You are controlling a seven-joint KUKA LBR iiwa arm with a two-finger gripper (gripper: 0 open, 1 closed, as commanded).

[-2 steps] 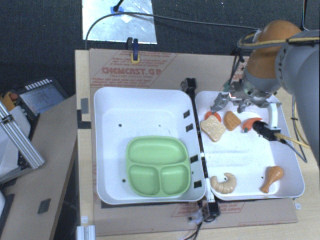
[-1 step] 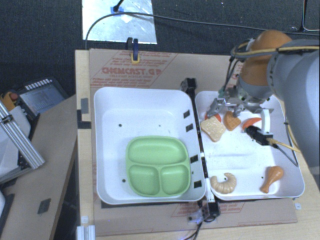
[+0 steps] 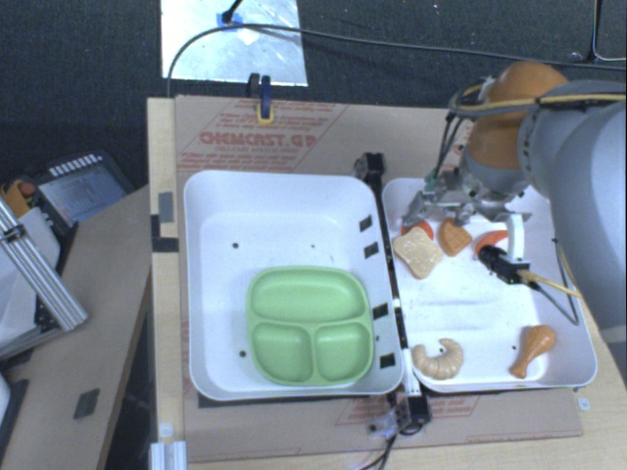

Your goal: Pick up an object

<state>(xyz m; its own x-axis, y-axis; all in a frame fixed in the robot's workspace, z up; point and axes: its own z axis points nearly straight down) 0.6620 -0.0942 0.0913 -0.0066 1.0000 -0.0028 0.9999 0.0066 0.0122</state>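
Nearest me, a shrimp (image 3: pixel 440 359) and drumstick (image 3: pixel 530 349) lie in the right bin (image 3: pixel 490 311), while my hand (image 3: pixel 431 213) hovers over toast (image 3: pixel 418 254), grip unreadable.

Red block letters reading "CHEMCAST G" followed by an unclear character stand on the brown cardboard sheet (image 3: pixel 294 130) under the bins, well away from the fingers across the left bin. Smaller red print lines around it are too blurred to read.

A pale green, three-compartment plastic tray (image 3: pixel 310 323) lies in the left shallow white bin (image 3: pixel 220 218) on the cardboard-covered desk (image 3: pixel 294 130).
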